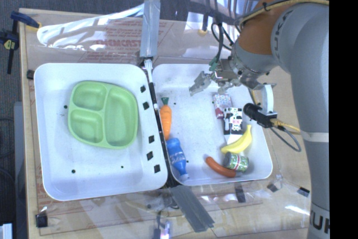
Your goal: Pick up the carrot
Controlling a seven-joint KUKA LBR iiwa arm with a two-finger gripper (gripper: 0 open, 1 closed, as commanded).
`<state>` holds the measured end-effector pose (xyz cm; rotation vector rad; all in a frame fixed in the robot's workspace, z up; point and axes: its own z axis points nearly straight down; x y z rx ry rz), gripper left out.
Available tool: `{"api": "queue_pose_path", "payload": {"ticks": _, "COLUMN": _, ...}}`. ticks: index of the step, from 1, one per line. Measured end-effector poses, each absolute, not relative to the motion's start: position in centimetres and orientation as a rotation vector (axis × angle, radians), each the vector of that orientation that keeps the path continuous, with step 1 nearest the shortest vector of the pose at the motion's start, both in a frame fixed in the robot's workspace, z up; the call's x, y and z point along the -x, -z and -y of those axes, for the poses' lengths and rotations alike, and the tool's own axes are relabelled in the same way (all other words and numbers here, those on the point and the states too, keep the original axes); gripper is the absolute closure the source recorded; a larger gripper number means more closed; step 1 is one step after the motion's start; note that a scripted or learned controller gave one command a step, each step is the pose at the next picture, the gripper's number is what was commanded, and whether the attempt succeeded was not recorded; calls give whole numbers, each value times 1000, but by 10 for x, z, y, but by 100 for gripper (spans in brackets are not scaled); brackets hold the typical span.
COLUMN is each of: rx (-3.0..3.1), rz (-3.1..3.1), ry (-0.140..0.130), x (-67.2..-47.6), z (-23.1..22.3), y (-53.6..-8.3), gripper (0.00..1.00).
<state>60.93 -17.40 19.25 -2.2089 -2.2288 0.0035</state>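
Note:
The orange carrot, with a green top, lies along the left wall of the right bin, its top pointing to the far side. My gripper hangs over the far middle of the right bin, to the right of the carrot and further back, apart from it. Nothing is visibly held in it.
Just in front of the carrot lies a blue bottle. A banana, a green can, a red sausage and two small packets fill the bin's right side. The left bin holds a green divided plate.

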Motion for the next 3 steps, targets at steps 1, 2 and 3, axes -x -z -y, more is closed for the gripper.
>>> {"api": "queue_pose_path", "payload": {"ticks": 1, "rx": 2201, "rz": 2235, "ry": -4, "x": -610, "z": 173, "y": -203, "gripper": 100}}
{"api": "queue_pose_path", "payload": {"ticks": 2, "rx": 1985, "rz": 2428, "ry": -4, "x": -592, "z": 182, "y": -211, "gripper": 100}}
{"api": "queue_pose_path", "payload": {"ticks": 3, "rx": 1584, "rz": 2716, "ry": -1, "x": -556, "z": 171, "y": -285, "gripper": 100}}
